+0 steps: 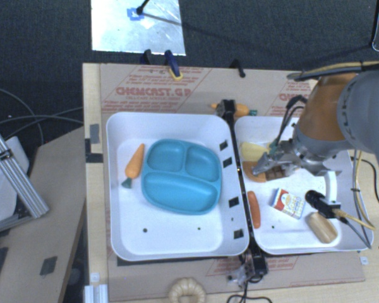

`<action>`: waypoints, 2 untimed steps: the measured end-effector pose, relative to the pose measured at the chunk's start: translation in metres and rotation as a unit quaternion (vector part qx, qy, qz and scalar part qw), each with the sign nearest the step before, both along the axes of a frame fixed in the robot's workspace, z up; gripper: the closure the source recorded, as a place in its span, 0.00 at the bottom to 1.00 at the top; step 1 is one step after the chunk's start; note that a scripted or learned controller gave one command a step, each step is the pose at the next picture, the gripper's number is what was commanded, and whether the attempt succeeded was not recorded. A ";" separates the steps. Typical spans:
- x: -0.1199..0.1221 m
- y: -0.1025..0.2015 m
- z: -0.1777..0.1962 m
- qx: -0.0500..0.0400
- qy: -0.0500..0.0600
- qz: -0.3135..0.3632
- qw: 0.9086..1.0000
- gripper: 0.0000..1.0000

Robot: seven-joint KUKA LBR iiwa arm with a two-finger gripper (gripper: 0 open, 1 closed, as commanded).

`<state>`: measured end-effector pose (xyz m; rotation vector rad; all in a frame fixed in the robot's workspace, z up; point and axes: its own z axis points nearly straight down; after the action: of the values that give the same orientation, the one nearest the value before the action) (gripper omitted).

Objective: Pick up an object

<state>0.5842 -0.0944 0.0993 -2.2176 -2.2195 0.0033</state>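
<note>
My gripper (264,167) is low in the right bin (303,242), near its left wall, and the arm reaches in from the right. It sits right over a flat brown piece (260,175) next to a pale yellow piece (252,150). I cannot tell whether it touches either one. A red sausage-shaped toy (254,209) lies in front of it along the bin's left wall. A small white and red box (287,203) lies toward the middle, and a tan rounded piece (322,228) near the front right.
The left bin (123,188) holds a blue divided plate (180,175) and an orange carrot (134,161) to its left. An orange-yellow item (240,110) lies behind the bins at the divider, and a blue and yellow clamp (172,65) on the bench's far edge.
</note>
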 end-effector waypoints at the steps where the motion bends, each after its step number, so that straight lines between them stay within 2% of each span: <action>1: 0.004 -0.001 -0.008 -0.001 -0.005 0.000 1.000 0.00; 2: 0.007 -0.001 0.005 -0.002 -0.013 0.000 1.000 1.00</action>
<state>0.5913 -0.0957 0.1040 -2.2334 -2.2344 -0.0200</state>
